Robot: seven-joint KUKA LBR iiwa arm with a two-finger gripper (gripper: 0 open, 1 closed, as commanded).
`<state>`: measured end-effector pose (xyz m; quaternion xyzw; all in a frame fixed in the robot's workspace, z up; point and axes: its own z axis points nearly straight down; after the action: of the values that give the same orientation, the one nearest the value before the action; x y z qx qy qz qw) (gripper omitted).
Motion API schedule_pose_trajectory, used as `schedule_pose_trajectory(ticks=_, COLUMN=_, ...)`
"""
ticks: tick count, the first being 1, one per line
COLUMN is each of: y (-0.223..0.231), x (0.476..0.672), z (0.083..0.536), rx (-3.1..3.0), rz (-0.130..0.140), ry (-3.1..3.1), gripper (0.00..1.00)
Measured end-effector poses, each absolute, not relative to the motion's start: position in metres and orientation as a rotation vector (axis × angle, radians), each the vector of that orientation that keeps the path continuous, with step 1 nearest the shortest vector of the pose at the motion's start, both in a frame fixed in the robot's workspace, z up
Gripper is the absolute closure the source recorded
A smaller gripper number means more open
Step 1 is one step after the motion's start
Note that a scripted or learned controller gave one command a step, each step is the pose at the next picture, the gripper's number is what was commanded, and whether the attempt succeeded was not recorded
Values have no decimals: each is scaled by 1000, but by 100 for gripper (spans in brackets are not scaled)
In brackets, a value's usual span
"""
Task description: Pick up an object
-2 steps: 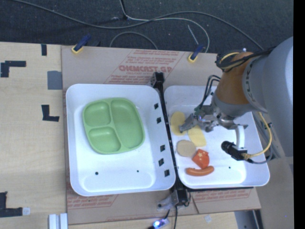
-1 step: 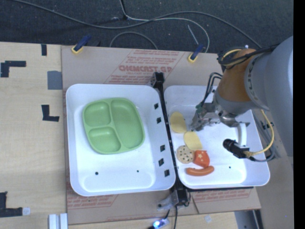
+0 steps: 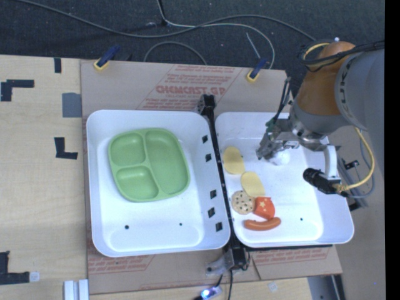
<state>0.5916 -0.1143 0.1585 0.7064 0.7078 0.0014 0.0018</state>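
In the right bin [image 3: 325, 227] we've got the gripper [image 3: 270, 152] hovering over bare floor, can't tell its grip state, with the food pieces all to its lower left and the nearest pale yellow slice [image 3: 234, 160] just beside it.

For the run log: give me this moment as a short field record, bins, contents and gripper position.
left bin: holds a green divided plate
right bin: food pieces grouped near its left side
pieces: two yellow slices, a cookie, a red piece, a sausage
gripper: low over the right bin's upper middle, right of the upper yellow slice
held object: none visible
arm: reaches in from the right
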Motion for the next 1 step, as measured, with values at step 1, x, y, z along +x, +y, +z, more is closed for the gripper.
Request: schedule_pose_trajectory(ticks=1, y=-122, x=591, z=204, rx=2219, rz=2, ry=2221, gripper=100)
